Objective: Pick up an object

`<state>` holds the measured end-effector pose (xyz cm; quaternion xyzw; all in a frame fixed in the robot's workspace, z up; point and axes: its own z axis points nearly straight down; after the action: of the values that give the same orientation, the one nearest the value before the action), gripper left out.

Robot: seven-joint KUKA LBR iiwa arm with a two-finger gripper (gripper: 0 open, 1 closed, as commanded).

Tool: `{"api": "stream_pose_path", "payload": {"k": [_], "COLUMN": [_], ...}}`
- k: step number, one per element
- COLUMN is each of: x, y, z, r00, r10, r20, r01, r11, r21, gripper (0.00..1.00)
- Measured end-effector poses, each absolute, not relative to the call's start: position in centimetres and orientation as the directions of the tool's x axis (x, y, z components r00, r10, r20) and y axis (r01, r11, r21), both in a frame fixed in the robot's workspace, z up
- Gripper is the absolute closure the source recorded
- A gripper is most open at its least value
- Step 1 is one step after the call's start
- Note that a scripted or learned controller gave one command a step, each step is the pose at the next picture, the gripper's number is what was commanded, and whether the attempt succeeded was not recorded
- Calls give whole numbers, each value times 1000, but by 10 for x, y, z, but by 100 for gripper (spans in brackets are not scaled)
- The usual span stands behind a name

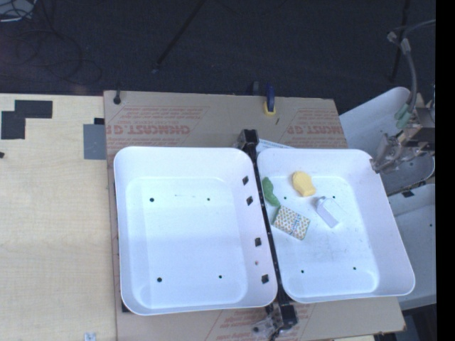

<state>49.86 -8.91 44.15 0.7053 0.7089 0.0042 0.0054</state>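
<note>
Two shallow white plastic bins are sitting side by side on a brown cardboard sheet [213,123] printed with reddish lettering, which is lying on the pale wood-grain table [50,219]. The left bin [128,290], at centre frame, has rounded corners and a smooth glossy floor dotted with a few small dark holes. The right bin [394,279] is matching in shape and is touching the left bin along a dark clipped seam.

All objects are lying in the upper left part of the right bin. A yellow block [303,184], rounded and soft-looking, is sitting highest. Just below and right of it, a small grey-white rectangular piece [326,212] is lying at a slant. A flat patterned packet [291,222], speckled blue and tan, is lying tilted near the seam. A green item [269,191], thin and leaf-like, is lying against the bin's left wall, its lower end partly hidden by the seam.

The tool [398,148] is sitting at the right edge of the frame, just outside the right bin's upper right corner, above a pale grey surface. It is appearing as a tangle of metal parts and cable; cannot tell how its fingers are standing, and nothing is visibly held. The arm behind it is mostly cut off.

A blue-and-yellow clamp [269,99] is gripping the cardboard's top edge.
</note>
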Motion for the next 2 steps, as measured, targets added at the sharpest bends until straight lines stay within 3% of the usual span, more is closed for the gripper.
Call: {"api": "stream_pose_path", "payload": {"k": [1,2], "x": [474,475], "y": [-139,-214], "z": [358,330], "r00": [6,6], "r10": [1000,1000], "r20": [0,-1], "r01": [1000,1000], "r11": [-6,-6], "r21": [-10,-5], "gripper": [100,100]}}
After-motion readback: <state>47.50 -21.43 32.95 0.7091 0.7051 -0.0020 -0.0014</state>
